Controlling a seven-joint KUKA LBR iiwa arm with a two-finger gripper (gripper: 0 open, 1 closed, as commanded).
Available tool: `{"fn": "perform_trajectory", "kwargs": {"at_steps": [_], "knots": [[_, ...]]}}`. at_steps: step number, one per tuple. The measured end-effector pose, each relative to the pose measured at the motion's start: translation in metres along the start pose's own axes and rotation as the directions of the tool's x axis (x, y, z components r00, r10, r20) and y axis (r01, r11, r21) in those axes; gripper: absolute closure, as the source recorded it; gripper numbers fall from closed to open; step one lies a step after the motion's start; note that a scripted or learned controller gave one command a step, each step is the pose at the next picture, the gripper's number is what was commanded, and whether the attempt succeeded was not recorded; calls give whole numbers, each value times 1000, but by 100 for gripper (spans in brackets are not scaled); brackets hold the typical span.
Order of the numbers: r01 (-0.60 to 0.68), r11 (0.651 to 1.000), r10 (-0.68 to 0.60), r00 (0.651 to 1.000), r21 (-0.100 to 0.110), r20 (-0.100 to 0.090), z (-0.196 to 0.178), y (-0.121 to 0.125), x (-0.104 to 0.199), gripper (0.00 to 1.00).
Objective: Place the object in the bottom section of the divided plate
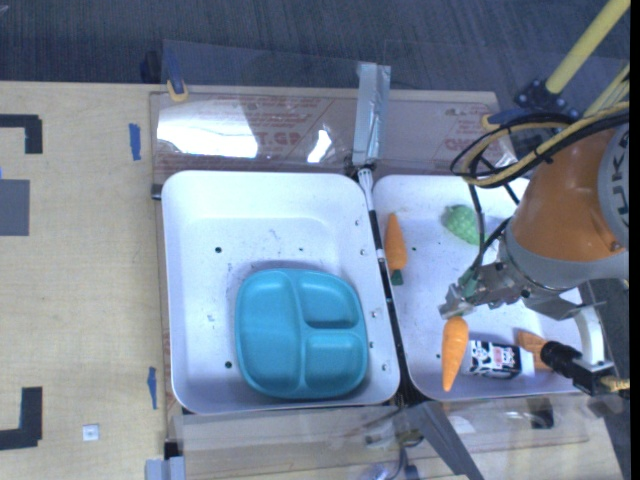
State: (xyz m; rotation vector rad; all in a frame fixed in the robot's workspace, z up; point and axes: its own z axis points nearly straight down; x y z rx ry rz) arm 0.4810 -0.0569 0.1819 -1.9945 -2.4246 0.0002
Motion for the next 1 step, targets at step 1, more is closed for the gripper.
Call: {"fn": "perform_trajectory", "kwargs": {"at_steps": [1], "knots": [[314, 949, -314, 949, -2, 2, -60, 16, 75, 100]]}}
